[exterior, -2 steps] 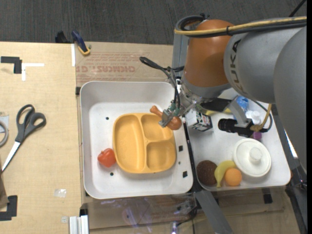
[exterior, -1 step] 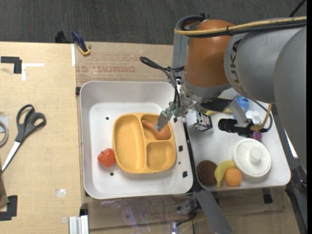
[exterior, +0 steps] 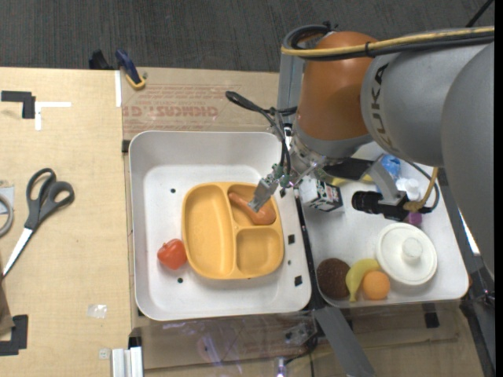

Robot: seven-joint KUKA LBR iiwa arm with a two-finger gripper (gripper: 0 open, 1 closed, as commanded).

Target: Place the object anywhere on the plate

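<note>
The orange sausage-like object (exterior: 251,208) is lying in the yellow plate's (exterior: 206,230) upper right compartment at frame centre, the end effector (exterior: 263,195) touching it, grip state unclear, release seemingly remaining.

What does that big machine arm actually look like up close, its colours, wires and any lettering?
The grey KUKA arm is thick and rounded, with a glossy orange band above its wrist. Dark letters spelling part of the maker's name run along its grey shell. A yellow-and-black cable lies along the top, and thin black wires loop by the wrist. It narrows to a small metal two-finger gripper.
</note>
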